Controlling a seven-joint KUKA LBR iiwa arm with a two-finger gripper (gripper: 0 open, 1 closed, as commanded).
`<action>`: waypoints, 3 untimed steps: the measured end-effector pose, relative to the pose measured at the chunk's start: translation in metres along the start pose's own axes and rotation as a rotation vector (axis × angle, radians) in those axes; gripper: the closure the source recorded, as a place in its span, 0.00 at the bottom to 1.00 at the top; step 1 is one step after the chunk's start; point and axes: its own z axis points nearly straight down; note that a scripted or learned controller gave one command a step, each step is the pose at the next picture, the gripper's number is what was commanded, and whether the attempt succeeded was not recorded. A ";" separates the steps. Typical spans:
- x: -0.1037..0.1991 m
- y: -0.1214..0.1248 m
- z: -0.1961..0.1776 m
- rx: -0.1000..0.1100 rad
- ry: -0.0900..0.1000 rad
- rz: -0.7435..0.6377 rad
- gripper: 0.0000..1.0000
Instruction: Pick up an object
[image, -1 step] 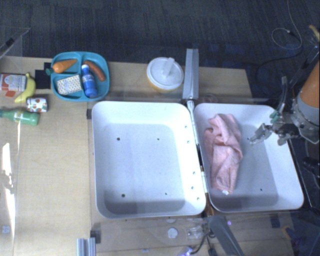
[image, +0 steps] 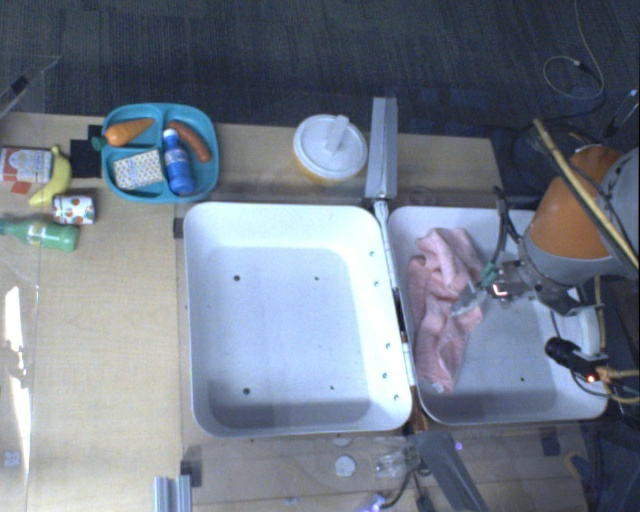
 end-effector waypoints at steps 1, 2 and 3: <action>0.044 0.021 0.012 -0.017 -0.007 -0.092 0.00; 0.044 0.024 0.003 -0.021 -0.007 -0.093 1.00; 0.057 0.112 -0.081 -0.004 -0.003 -0.225 1.00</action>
